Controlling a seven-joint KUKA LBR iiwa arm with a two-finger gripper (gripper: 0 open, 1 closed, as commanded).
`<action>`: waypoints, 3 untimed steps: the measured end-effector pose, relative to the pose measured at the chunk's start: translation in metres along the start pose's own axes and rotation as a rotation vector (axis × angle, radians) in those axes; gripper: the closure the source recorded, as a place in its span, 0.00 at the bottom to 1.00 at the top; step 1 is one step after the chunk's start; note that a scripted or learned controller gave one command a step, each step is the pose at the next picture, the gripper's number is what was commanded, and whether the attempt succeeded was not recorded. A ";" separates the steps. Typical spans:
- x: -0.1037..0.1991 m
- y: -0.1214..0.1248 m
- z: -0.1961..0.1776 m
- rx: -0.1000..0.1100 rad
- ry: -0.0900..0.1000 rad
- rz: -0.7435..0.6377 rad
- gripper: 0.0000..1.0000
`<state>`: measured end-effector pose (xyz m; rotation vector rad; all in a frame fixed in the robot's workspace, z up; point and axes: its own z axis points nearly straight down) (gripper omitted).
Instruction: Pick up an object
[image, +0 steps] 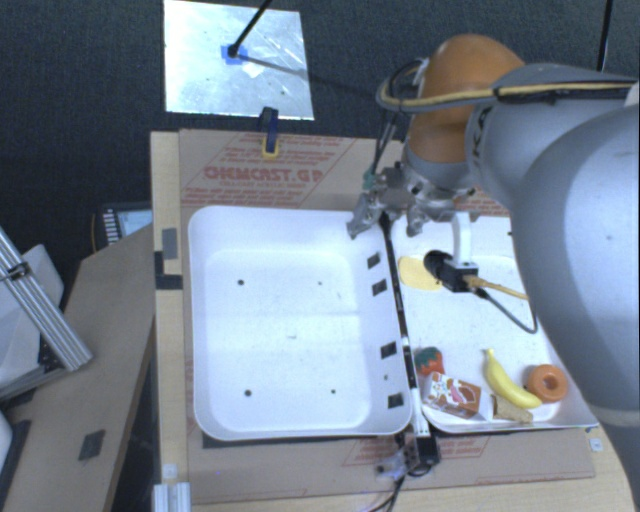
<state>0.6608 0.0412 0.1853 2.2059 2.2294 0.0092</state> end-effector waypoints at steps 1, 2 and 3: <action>-0.004 -0.002 -0.011 0.003 0.000 0.002 1.00; 0.027 -0.013 0.001 0.007 0.000 0.003 1.00; 0.076 -0.018 0.099 0.014 0.001 0.002 1.00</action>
